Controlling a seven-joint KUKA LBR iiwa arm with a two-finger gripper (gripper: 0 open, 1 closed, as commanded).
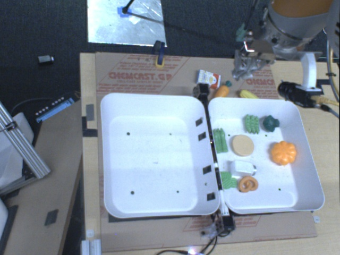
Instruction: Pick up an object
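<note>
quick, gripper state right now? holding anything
Gripper: above the bench behind the right bin, nothing seen between its fingers; open or shut cannot be told.

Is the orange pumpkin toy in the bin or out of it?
In. The pumpkin lies on the floor of the right bin, near its right wall.

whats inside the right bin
The right bin holds an orange pumpkin, a tan disc, two green ridged pieces, a dark green item, a pretzel and a white piece partly covering a green one.
</note>
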